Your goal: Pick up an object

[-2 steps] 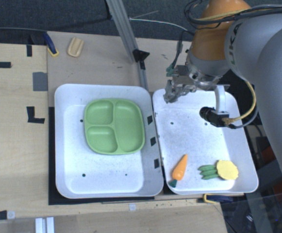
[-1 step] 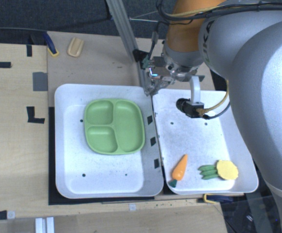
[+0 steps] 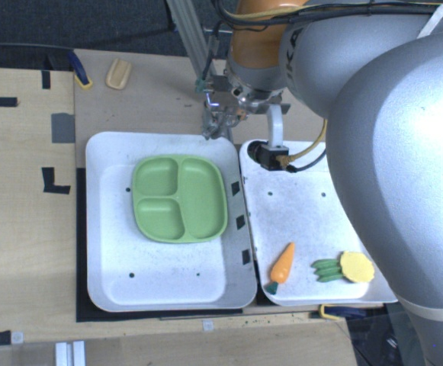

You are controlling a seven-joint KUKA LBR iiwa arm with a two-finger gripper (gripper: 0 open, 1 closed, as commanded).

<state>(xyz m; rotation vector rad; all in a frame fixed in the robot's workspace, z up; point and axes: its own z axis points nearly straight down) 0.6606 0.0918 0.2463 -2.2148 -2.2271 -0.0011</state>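
Reaching in from the right, the arm [image 3: 373,90] places its claw [image 3: 219,125] above the far rim of the left bin [image 3: 107,204]; its grip state cannot be judged. A green divided plate [image 3: 180,198] lies there. The right bin [image 3: 297,204] contains a carrot [image 3: 283,262], green beans [image 3: 327,269] and a yellow piece [image 3: 357,267].
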